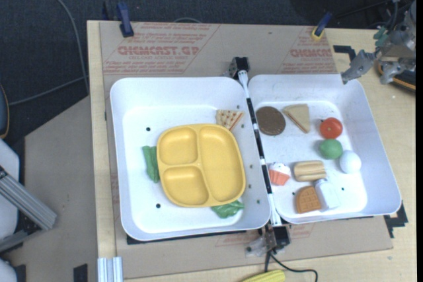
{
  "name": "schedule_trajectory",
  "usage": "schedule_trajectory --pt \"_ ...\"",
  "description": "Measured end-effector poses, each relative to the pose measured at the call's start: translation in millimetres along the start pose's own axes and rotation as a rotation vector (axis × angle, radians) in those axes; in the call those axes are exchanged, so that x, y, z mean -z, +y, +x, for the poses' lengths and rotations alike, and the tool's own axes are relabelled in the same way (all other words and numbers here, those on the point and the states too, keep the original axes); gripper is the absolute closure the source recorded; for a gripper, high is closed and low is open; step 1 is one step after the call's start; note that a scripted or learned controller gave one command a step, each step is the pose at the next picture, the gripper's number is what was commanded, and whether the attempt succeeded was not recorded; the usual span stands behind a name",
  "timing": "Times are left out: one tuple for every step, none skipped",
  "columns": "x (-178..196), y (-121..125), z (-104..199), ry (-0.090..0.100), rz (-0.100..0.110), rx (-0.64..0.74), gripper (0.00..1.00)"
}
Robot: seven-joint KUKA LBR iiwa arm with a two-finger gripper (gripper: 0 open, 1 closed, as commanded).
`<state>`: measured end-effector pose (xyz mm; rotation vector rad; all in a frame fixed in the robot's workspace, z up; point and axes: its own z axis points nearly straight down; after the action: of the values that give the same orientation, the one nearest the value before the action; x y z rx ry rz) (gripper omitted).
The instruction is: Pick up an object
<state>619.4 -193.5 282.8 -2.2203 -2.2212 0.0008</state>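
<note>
My gripper (367,63) hangs at the far right, above the bench just beyond the back right corner of the right bin (377,142), and nothing shows in it. The right bin holds a brown round cookie (270,121), a tan wedge (299,117), a red tomato (331,127), a green ball (331,148), a white egg (349,162), a bread roll (308,170), a small cupcake (279,174), a brown biscuit (307,199) and a white packet (328,195). All of them lie in front of and to the left of the gripper.
The left bin (129,135) bears a yellow divided plate (200,164), a waffle cracker (229,119) behind it and green leafy pieces (151,163) beside and in front of it. Clamps (123,18) grip the cardboard base at the back.
</note>
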Motion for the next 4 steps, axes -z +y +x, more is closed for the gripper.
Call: schedule_trajectory --pt "-87 -18 -3 0.0 -0.001 0.0 0.0" --pt "-199 -32 13 0.0 -0.001 0.0 0.0" --pt "-197 48 3 -0.002 -0.003 0.001 0.0" --pt "-186 49 3 -0.005 -0.006 0.003 1.0"
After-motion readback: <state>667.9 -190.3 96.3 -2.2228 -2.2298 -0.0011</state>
